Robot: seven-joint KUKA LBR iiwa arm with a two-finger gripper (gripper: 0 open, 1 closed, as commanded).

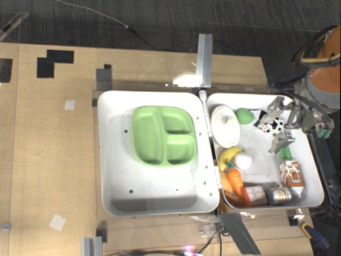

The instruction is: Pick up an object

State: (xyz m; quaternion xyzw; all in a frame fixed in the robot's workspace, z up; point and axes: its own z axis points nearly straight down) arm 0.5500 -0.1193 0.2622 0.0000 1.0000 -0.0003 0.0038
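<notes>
The grey arm with its orange band (324,79) reaches in from the right, and its metal two-finger tool (281,126) hangs over the upper right part of the right-hand shallow white bin (314,169). The fingers point down and toward the left, spread a little apart with nothing between them that I can see — though the tool is small and cluttered in this view, so how wide they stand is hard to judge.

Just beside the tool, to its left, lies a small black-and-white patterned card or packet (268,124), and below the tool a small dark green piece (285,153) rests on the bin floor. Further left sit a round green ball-like object (244,116) and a white bowl or lid (225,125) near the divider. Below these are a yellow banana (229,154), a white egg-shaped ball (243,161) touching it, and an orange carrot (234,182). Along the bin's lower edge lie a brown-labelled packet (256,194) and a silver can (278,196) on its side, with an orange-and-white small carton (292,176) near the right wall.

The left-hand white bin (114,143) holds a light green divided plastic plate (162,135) — three compartments, lying flat near its middle. Both bins sit on the pale wooden table (48,159).
</notes>
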